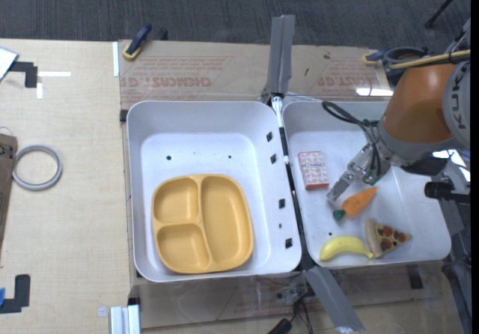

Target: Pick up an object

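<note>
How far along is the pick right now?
Done: the gripper is low in the right bin, beside the toy carrot. In hand: nothing visible. Left: grasp and lift; the carrot, banana, pizza slice and small box all lie on the floor.

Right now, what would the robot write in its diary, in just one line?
gripper: low in right bin, beside carrot | nothing seen held | nearby: box, banana, pizza slice | left bin: yellow tray

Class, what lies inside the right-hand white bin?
Inside the right bin: a small box, carrot, banana, pizza slice. The arm covers the bin's far right corner.
</note>
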Motion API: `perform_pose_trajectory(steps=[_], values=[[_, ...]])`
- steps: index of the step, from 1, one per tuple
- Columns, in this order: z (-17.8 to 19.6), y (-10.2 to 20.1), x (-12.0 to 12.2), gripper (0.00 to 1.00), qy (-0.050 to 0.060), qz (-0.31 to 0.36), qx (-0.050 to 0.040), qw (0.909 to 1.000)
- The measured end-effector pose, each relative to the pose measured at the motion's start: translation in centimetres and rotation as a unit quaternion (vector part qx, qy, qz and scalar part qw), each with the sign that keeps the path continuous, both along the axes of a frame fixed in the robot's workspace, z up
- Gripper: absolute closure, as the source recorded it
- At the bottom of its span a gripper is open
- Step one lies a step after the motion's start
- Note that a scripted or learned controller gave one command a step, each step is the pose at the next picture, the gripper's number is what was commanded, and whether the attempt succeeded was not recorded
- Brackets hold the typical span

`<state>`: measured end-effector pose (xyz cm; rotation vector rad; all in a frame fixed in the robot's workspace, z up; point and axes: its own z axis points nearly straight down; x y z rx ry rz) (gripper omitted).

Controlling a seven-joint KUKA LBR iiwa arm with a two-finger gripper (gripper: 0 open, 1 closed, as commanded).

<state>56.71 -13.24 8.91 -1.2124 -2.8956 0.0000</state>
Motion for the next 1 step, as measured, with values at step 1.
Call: perform_pose_trajectory(steps=[1], values=[[0.65,-0.02,0.05,1.00,0.001,-0.002,0.0007,1.0000]])
